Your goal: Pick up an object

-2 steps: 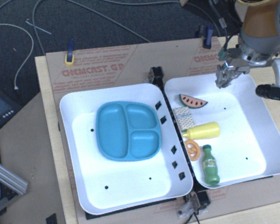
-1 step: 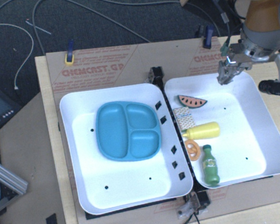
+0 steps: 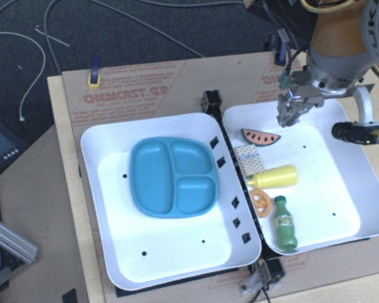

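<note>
A: Right bin (image 3: 353, 219)?
B: Items crowd its left wall; the rest of the floor is bare. Left bin (image 3: 107, 215) beside it holds a blue divided plate (image 3: 173, 176).
A: Gripper (image 3: 288, 116)?
B: Over the right bin's far edge; finger spread, can't tell.
A: Objects?
B: Yellow bottle (image 3: 275, 178) mid-wall, green bottle (image 3: 283, 223) nearer, watermelon slice (image 3: 261, 136) just beside the gripper, pretzel (image 3: 261, 202) between bottles.

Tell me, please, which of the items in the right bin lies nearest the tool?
The watermelon slice, just left of the tool; the yellow bottle, pretzel and green bottle lie farther away.
</note>
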{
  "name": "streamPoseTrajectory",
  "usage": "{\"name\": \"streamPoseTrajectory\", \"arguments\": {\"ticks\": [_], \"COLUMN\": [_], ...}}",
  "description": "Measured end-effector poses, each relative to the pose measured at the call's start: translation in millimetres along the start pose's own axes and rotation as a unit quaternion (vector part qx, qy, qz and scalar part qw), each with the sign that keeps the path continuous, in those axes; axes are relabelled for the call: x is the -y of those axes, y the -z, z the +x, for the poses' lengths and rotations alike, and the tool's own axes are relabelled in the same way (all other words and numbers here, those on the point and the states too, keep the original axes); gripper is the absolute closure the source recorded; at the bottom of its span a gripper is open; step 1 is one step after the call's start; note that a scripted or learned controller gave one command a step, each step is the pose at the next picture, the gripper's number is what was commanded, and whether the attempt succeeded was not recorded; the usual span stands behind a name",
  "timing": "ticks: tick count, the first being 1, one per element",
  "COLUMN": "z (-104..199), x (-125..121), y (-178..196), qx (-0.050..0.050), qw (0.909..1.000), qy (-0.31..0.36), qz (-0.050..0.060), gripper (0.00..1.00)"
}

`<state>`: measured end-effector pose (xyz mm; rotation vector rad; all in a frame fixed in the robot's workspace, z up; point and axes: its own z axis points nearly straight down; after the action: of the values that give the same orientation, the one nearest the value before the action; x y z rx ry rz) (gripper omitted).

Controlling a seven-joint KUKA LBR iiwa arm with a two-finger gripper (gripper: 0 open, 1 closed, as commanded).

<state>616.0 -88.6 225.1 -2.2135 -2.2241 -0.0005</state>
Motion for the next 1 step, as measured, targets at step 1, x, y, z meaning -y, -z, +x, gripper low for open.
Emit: {"name": "streamPoseTrajectory", "arguments": {"ticks": [1], "z": [54.1], "x": [6.1], "y": [-6.0], "qx": [0.0], "qw": [1.0], "qy": [0.0], "qz": [0.0], "gripper": [1.0]}}
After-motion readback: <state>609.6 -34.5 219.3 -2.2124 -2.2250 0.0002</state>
